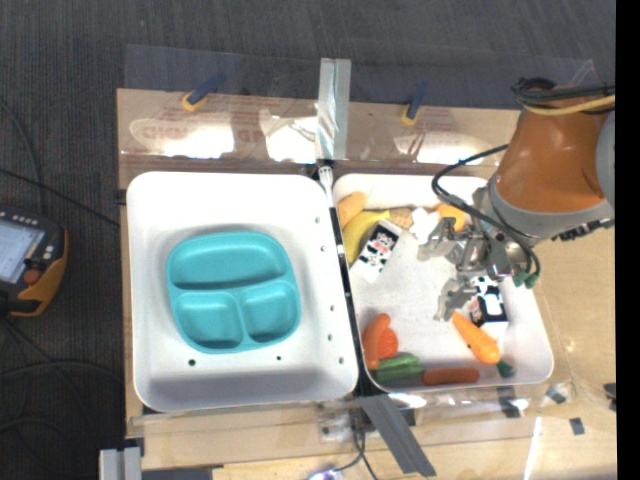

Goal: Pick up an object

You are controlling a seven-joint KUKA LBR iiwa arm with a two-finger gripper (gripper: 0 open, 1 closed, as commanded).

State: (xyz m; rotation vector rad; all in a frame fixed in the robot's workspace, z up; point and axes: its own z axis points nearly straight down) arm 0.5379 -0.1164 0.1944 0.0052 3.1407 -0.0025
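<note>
Over the right-hand bin [540,363], toward the right of the frame, my tool [466,268] hangs low among the toys, and as I judge it the pick is not yet made: nothing sits between its metal fingers [452,296] that I can see. They look spread rather than pinched, one pair reaching toward the upper left and another pointing down, so I read the tool as open with nothing in it.

Just below and to the right of the tool lies a carrot [477,336], with a small black-and-white toy [488,305] touching its upper end; these are the nearest things to take, and either would serve as my object. Farther left in the same bin a banana [354,230] lies along the dividing wall beside a black-and-white spotted card [377,245]. At the lower edge sit an orange pepper [378,336], a green vegetable [399,367] and a reddish sausage-like piece [449,375].

What remains, I think, is everything that matters: settle on a toy, close, and lift it clear.

My arm [556,163] comes in from the upper right, its orange band bulking above the wrist, which bends downward into the bin. The left bin [150,368] holds a teal divided tray [233,288], well apart from my work.
</note>
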